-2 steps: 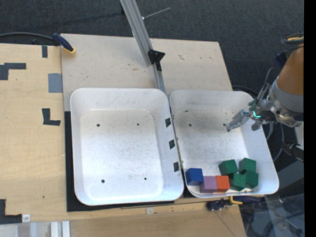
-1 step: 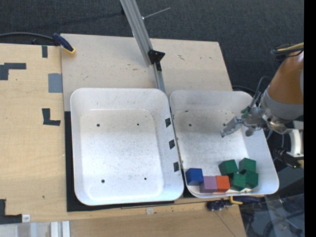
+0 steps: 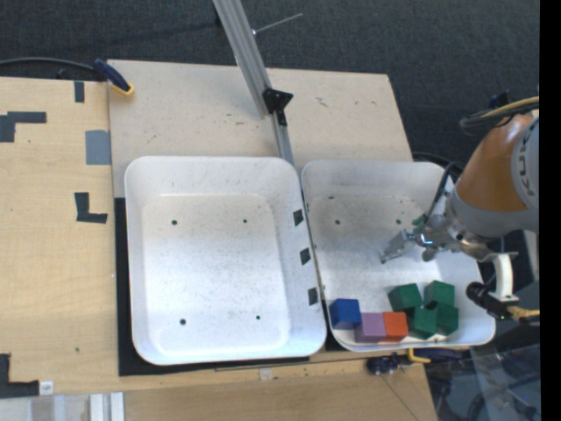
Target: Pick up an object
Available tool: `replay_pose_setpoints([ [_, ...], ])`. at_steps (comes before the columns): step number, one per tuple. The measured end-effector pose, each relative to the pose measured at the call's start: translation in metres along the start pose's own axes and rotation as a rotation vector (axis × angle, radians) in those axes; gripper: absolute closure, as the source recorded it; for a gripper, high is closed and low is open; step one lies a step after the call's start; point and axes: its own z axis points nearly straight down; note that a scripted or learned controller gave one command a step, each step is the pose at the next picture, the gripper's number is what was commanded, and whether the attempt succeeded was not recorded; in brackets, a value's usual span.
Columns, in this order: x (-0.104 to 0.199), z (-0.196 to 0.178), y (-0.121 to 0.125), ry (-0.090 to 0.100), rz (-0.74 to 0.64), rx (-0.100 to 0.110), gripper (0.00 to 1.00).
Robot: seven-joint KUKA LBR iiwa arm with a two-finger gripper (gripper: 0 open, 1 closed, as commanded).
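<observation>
Several small blocks lie along the near edge of the right bin (image 3: 351,191). From left to right they are a blue cube (image 3: 344,312), a purple block (image 3: 373,325) and an orange block (image 3: 395,324). A cluster of green blocks (image 3: 427,308) sits at the bin's near right corner. My gripper (image 3: 396,248) hangs over the middle right of this bin, just beyond the green cluster and apart from it. Nothing shows in its grasp. The arm's orange band (image 3: 491,178) is at the right edge of the view.
The left bin (image 3: 140,191) lies beside the right one, their rims meeting in the middle. A slanted metal rail (image 3: 245,42) runs from the top down to the bins' junction. A blue and yellow clamp (image 3: 114,75) lies on the bench at the far left.
</observation>
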Motion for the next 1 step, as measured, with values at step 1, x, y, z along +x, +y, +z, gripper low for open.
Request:
replay_pose_setpoints([
  [1, 0.0007, 0.0186, -0.0007, -0.001, -0.001, -0.004, 0.0],
])
